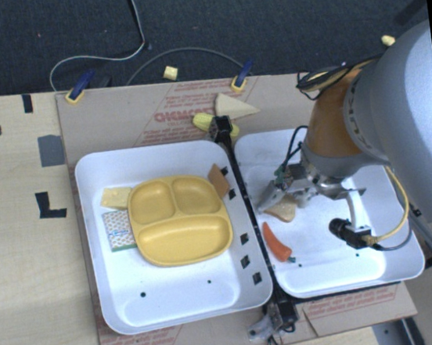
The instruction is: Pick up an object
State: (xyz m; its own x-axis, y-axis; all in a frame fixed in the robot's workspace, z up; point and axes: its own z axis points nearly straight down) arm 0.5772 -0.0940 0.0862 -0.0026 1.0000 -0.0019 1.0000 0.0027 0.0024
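The arm reaches in from the right and its gripper (275,193) is down inside the right bin (386,264), near that bin's left wall, with the metal end of the tool just above or touching a pale, tan bread-like piece (282,212); whether that piece sits between the jaws cannot be told from this slant, and how far the tool is open cannot be told either, so no grasp can be claimed; judged from how things lie, the task is at the reach-and-close stage, with the lift wholly left to do. Just below the tan piece lies an orange carrot-like piece (276,242), apart from the tool and resting on the bin floor; it looks untouched. In the left bin (110,300) a yellow divided tray (179,218) takes up the middle, with a pale yellow wedge (115,197) and a small patterned packet (118,229) beside its left edge, and a brown scrap (218,178) at its upper right corner, close to the divider between the bins; none of these is near the tool. The likeliest candidate for picking is the tan piece, since the tool stands over it. As for writing, the cardboard sheet (176,110) under the bins bears red printed lettering above the left bin, seen upside down and too blurred to read; the packet shows a fine print pattern but no legible words; no brand can be made out on the arm.
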